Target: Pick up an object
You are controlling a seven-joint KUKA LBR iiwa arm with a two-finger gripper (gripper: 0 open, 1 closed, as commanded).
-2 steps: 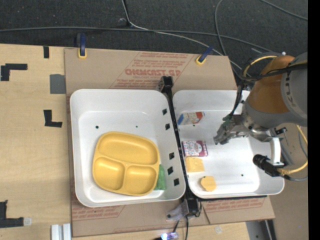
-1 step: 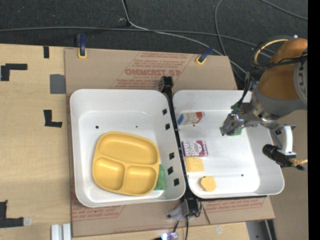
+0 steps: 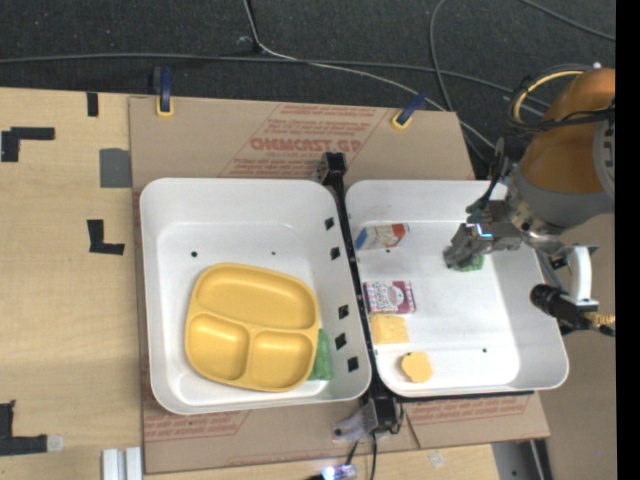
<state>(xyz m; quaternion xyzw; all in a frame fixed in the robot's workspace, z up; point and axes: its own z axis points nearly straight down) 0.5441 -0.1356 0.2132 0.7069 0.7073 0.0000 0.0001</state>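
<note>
Green object (image 3: 472, 261): a small green piece lies on the floor of the right bin (image 3: 450, 368), in its upper right part, right under the arm's tool.
Pincer (image 3: 464, 256): the gripper is low over the right bin, its dark tips at the green object; whether they are spread or closed cannot be told, nor whether the piece sits between them.
Arm (image 3: 560, 163): grey with an orange band, it reaches in from the right edge, over the bin's right wall.
Step in hand: by the look of it, settling on the green piece for a grasp.
Doing it well: the tips should straddle the piece evenly and touch the floor lightly before closing; the lift should go straight up, clear of the nearby right wall.
Risk: a small, low piece may slip out or be nudged aside.
Nearby items: a white packet with red and blue print (image 3: 384, 236), a purple-labelled packet (image 3: 389, 296), a yellow square (image 3: 391, 329) and a yellow-orange lump (image 3: 416, 367) lie well apart to the left.
Left bin (image 3: 160, 208): it holds a yellow divided tray (image 3: 252, 326), a green item (image 3: 321, 356) beside it.
</note>
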